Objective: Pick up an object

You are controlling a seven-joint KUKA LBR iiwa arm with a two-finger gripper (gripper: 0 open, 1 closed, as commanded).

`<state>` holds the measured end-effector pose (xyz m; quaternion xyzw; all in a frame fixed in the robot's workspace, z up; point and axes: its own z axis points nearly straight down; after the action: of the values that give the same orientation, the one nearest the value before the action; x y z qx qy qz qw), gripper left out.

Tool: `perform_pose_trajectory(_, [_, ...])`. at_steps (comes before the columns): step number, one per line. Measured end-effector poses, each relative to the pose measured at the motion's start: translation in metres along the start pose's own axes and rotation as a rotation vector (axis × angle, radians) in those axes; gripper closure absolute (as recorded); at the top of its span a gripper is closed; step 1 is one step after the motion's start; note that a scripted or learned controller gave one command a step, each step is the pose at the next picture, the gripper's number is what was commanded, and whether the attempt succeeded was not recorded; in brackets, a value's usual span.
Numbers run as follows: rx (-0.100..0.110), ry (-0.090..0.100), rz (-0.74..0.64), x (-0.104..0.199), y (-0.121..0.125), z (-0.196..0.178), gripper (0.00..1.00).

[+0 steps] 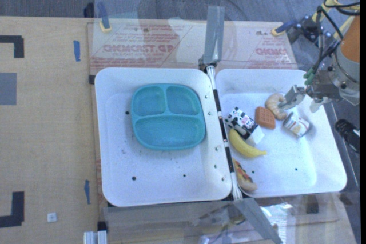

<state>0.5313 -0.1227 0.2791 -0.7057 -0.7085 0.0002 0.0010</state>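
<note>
Bench (pixel 40 123) of pale wood fills the left side, with black corner marks and bits of blue tape on it. Clear plastic sheet (pixel 143 46) lies behind the bins, red print on it mirrored and hard to read, something like "CHEMCAST GP"; a second patch of the same red print sits at the far right. Left bin (pixel 114 180), white and shallow, holds a teal divided plate (pixel 168 116) with three sections, lying flat near the bin's middle. Right bin (pixel 320 174), white, touches the left bin along the centre seam. Arm (pixel 349 60) reaches in from the right, grey with orange above the wrist, yellow cables overhead. Gripper (pixel 303 99) hangs over the right bin's upper right part, its two fingers spread apart, nothing between them. One fingertip is just beside a tan pastry-like item (pixel 275 103), the other above a small white can (pixel 297 125) lying on its side, label unreadable. Banana (pixel 246 144), yellow, lies near the bin's left wall. Black-and-white patterned box (pixel 241 122) touches the banana's top end, print too small to read. Orange-brown cracker-like piece (pixel 265 117) sits between the box and the pastry. Reddish-yellow item (pixel 245 177) lies against the seam at the bin's lower left.
</note>
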Motion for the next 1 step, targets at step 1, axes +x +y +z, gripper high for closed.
perform_pose_trajectory(1, [0.0,0.0,-0.139,-0.0748,0.0206,0.0911,0.0])
